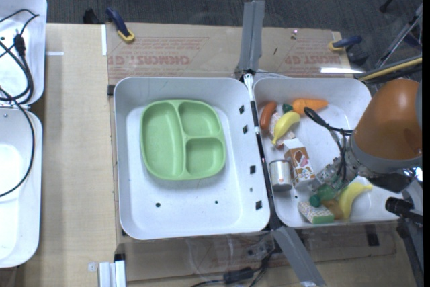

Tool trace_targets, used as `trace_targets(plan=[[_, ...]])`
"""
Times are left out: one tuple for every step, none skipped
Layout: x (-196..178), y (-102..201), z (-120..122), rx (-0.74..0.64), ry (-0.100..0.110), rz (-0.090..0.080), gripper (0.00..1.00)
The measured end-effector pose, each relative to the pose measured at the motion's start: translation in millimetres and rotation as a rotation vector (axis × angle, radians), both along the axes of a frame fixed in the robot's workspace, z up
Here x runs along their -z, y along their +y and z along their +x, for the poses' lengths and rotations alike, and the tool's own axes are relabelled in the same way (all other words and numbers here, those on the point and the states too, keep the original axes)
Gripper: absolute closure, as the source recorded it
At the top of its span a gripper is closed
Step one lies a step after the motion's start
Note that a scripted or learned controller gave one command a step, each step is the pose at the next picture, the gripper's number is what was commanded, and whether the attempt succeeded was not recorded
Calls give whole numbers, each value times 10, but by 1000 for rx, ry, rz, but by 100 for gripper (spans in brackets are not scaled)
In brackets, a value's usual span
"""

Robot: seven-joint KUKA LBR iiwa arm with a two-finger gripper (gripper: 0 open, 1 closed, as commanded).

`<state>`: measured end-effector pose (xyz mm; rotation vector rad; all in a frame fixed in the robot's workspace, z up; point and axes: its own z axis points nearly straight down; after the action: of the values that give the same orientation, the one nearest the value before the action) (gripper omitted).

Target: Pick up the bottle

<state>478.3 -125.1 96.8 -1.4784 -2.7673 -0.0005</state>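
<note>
Gripper [334, 175], whether spread or closed I cannot tell, hangs low in the right bin [363, 87], with what looks like the small green bottle [327, 197] just below it, beside a banana [354, 193]; seemingly mid-approach, it next needs a squarely centred descent.

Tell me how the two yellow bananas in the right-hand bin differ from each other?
The upper banana lies near the bin's top, beside a carrot and above a small carton; the lower banana lies near the bottom edge, close to the gripper. The upper banana shows whole, while the arm partly covers the lower banana. Both are yellow, curved, and in the same bin.
</note>
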Motion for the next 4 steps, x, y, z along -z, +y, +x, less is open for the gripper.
trace_targets(plan=[[-928, 728, 54, 64, -1, -3, 100], [-928, 724, 53, 65, -1, -3, 0], [-165, 66, -13, -43, 1, -1, 0], [-233, 63, -7, -39, 3, -1, 100]])
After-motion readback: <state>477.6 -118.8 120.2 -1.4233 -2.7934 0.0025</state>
